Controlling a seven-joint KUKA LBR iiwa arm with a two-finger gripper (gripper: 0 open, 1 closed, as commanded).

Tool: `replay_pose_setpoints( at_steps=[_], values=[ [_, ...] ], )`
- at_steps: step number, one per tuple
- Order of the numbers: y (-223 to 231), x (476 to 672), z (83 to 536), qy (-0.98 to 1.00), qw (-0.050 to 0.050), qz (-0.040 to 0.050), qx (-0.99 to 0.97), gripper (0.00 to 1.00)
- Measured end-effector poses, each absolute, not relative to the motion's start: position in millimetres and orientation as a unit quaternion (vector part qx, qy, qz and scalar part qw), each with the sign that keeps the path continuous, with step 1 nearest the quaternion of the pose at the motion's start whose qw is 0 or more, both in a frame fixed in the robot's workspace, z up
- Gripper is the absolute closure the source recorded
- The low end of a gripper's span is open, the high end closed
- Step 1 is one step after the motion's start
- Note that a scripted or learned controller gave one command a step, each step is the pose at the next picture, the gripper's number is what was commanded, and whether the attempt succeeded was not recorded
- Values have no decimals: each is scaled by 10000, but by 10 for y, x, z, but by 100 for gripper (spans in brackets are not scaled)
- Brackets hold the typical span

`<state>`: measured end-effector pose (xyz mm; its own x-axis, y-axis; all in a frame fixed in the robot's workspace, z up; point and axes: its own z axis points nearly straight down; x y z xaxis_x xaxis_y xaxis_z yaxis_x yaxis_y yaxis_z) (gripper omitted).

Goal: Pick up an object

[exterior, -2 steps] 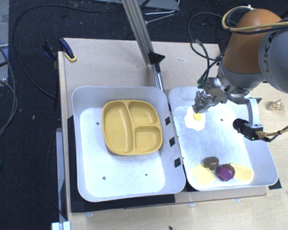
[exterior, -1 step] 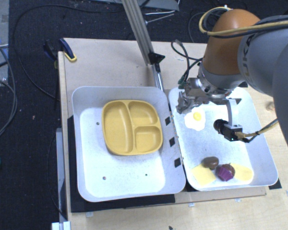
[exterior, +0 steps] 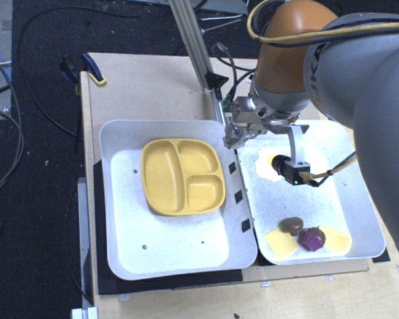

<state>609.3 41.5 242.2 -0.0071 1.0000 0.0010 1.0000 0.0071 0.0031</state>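
Jaws: wide or pinched, I can't tell from here, with the gripper (exterior: 237, 133) low over the far end of the rim between the bins. The yellow divided plate (exterior: 183, 177) lies flat in the left-hand bin (exterior: 173, 244). It looks like stiff, light, slick plastic, so I'd pinch its raised rim, while the purple lump (exterior: 312, 238) and brown lump (exterior: 292, 225) near the right-hand bin's (exterior: 346, 198) front edge look small, maybe soft.

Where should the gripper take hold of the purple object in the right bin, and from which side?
Probably across the rounded middle of the purple object, coming from straight above: it is a small lump lying on a flat yellow piece, and the brown object crowds its left side in the view.
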Motion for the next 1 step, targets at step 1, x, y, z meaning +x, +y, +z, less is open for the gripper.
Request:
replay_pose_setpoints(
  at_steps=[1],
  values=[
    [889, 6215, 2478, 7096, 6, 15, 7046, 100]
  ],
)
